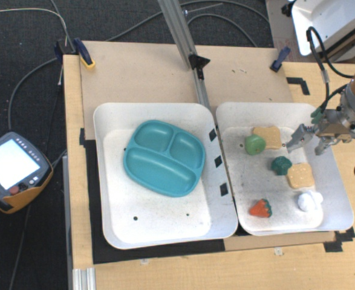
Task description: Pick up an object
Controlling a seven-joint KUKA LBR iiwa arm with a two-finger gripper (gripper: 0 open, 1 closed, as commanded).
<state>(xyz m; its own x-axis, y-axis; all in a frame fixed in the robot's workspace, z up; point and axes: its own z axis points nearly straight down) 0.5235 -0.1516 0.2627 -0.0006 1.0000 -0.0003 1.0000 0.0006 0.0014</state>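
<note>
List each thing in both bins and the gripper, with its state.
gripper: open, holding nothing, above the right bin
teal divided plate: flat in the left bin
green ball: touching the tan block
dark green piece: loose
tan sponge: loose
white object: loose
strawberry: loose

The gripper (308, 142), fingers spread, hovers over the right bin (333, 219) near a green ball (255, 144), tan blocks (300, 176) and a strawberry (260, 208); a teal divided plate (164, 157) lies in the left bin (113, 222).
</note>
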